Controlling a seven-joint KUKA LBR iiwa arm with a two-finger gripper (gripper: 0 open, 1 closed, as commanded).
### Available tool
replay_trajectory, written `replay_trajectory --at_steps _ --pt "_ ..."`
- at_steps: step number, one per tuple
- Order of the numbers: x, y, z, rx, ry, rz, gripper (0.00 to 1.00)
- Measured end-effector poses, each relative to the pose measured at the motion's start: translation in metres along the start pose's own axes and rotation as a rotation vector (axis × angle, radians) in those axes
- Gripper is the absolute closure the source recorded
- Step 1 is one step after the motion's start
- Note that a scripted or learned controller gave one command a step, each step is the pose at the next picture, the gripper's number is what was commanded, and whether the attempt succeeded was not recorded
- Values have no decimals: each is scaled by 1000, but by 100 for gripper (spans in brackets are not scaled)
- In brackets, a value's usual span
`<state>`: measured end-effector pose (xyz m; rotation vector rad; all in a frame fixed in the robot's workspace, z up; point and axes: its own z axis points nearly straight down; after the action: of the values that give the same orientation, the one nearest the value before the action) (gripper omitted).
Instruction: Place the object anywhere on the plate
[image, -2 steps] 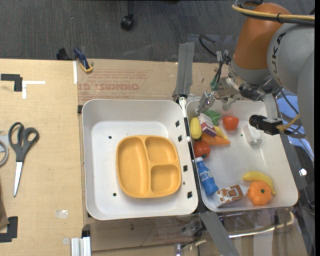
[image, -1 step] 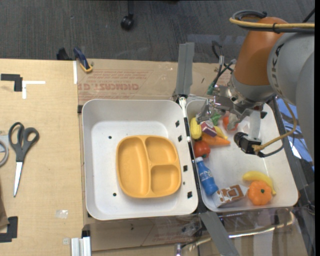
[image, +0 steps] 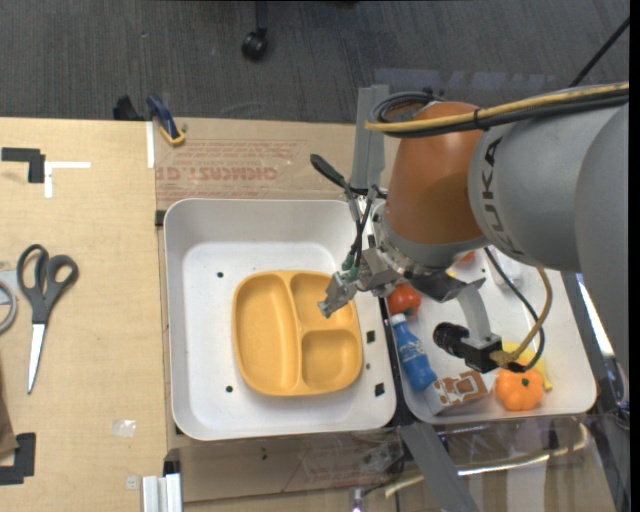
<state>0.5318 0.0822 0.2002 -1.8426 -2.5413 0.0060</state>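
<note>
A yellow plate (image: 296, 332) with three compartments lies in the left white bin (image: 200, 330). My gripper (image: 334, 298) hangs over the plate's upper right compartment, close to its right rim. I see nothing held at its tip, which is small and partly hidden by the wrist. A red round object (image: 404, 298) lies in the right bin just beside the wrist, partly covered by it.
The right bin (image: 570, 400) holds a blue bottle (image: 412, 352), a brown carton (image: 462, 389), an orange fruit (image: 518, 391) and a yellow item (image: 522, 353). Scissors (image: 40, 300) lie on the bench at far left. The arm covers most of the right bin's back.
</note>
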Motion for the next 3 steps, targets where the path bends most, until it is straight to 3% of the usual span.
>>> replay_trajectory --at_steps 1,2,3 --pt "-3 0 -9 0 -1 7 100" --pt "35 31 -4 -3 -2 -324 100" --pt "112 34 -41 -4 -2 -529 100"
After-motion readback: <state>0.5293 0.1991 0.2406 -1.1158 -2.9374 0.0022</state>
